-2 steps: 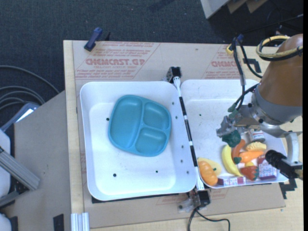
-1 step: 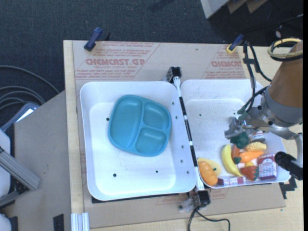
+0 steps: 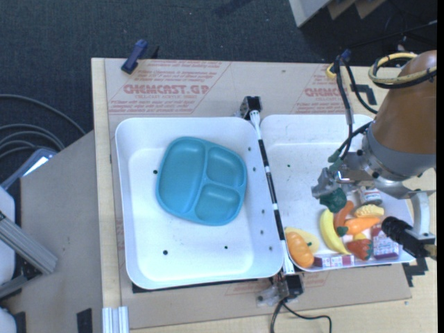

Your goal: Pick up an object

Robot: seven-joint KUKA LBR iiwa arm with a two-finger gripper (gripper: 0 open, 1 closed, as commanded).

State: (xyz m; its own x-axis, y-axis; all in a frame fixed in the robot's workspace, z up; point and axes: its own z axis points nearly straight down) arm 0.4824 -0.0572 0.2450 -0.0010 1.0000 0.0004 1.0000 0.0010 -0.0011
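Left bin (image 3: 139, 186): a blue tray (image 3: 202, 180) with three sections lies flat near its middle, nothing on it, well apart from the arm. A black divider strip (image 3: 267, 186) runs between the two bins.

Right bin (image 3: 298, 144): the pile of toy food sits at the near right corner. An orange piece (image 3: 300, 247) lies at the near left of the pile, just beside a banana (image 3: 329, 231). A carrot-like orange piece (image 3: 362, 224) sits right of the banana, a red piece (image 3: 359, 248) near it, and a small box (image 3: 383, 247) at the near right. A dark green piece (image 3: 335, 201) lies at the far edge of the pile.

Progress: nothing looks lifted; every item seems to rest in the bin. Judgement: the pick is not done, and the grasp and lift are left. The likely target is the green piece or the banana, the items closest under the tool.

Arm (image 3: 406, 109): it reaches in from the right, orange band up high and grey wrist below, angled down over the right bin. The gripper (image 3: 333, 186) is low at the far edge of the pile, just above or touching the green piece; which, I cannot tell. Gripper state: cannot tell, since metal parts and cables clutter that spot, and nothing is clearly seen held.
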